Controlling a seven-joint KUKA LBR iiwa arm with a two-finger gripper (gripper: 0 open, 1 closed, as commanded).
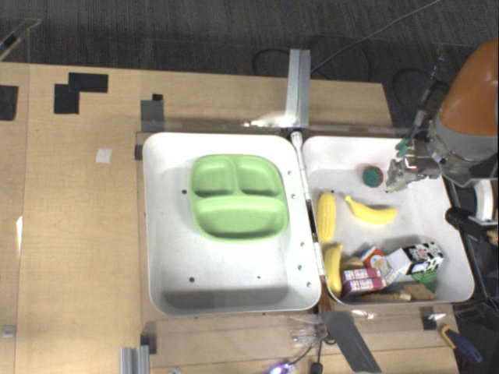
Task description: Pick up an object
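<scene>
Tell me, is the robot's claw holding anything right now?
No, nothing sits between its fingers. The gripper hangs over the right bin, close beside the small green ball, with the banana lying below.

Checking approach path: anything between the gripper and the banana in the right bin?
Camera view: nothing between them. Bare white bin floor separates the gripper from the banana; the small green ball lies off to the gripper's side.
</scene>
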